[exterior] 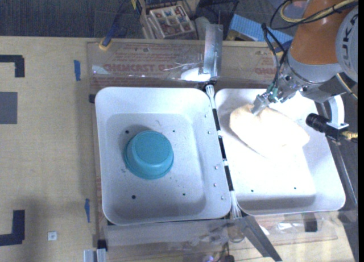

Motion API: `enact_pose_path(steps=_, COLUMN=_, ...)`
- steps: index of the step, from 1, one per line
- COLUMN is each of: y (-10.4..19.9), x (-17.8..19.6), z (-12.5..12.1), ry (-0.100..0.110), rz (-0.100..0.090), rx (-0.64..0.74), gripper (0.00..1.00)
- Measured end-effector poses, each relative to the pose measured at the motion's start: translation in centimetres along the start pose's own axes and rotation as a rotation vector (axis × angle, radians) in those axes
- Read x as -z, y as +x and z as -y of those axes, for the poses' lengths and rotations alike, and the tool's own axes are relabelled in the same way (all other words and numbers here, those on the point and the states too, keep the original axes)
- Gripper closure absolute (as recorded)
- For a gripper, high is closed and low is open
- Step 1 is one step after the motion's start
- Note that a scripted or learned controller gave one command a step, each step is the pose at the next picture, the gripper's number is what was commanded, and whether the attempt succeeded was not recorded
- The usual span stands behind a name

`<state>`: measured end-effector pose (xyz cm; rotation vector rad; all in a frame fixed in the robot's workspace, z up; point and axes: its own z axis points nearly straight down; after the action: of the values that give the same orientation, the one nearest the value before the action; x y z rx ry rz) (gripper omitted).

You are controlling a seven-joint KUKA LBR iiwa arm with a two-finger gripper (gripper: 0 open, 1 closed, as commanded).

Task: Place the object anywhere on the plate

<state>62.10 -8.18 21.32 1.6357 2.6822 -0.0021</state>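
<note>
Hovers at two o'clock, gripper [263, 104] above cream plate [270, 133], probably for placing; jaw state impossible to tell.

1. Bins [114, 209]: white plastic, smooth, faint sheen; left one dark-speckled.
2. Bowl [149, 153]: teal plastic, matt, smooth.
3. Plate [273, 133]: cream, smooth, glare-washed; material unclear.
4. Bench [45, 164]: pale wood, matt.
5. Arm [318, 33]: glossy orange band, smooth grey shell.
6. Strip [212, 50] at the bins' far edge: shiny metal.
</note>
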Motion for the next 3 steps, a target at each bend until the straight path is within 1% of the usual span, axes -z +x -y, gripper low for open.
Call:
enact_pose_path(steps=1, y=0.0, x=0.9, z=-0.2, ry=-0.002, rz=0.001, rx=0.002, gripper=1.0)
enact_pose_path(steps=2, y=4.7, x=1.2, z=-2.6, ry=0.0, rz=-0.002, rx=0.401, gripper=1.0)
enact_pose_path(steps=3, y=9.0, x=0.4, z=-5.1, ry=-0.001, rz=-0.003, rx=0.8, gripper=1.0)
